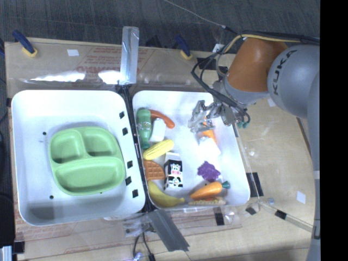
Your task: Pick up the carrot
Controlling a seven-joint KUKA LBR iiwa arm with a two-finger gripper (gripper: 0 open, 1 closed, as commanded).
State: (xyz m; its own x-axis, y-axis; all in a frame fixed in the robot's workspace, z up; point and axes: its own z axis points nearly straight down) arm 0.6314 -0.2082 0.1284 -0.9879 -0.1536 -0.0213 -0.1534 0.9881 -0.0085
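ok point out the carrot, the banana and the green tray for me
carrot (pixel 207 190), camera view, middle of its orange body
banana (pixel 163 198), camera view, middle of its yellow curve
green tray (pixel 86 179), camera view, bare floor of its large front compartment

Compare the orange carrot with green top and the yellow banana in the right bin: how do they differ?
The orange carrot with green top is straight and tapered; the yellow banana is curved. The carrot lies toward the right white bin's right side, below the purple grape bunch; the banana lies in the lower left corner, below the waffle. Both lie flat near the bin's near edge, away from the gripper.
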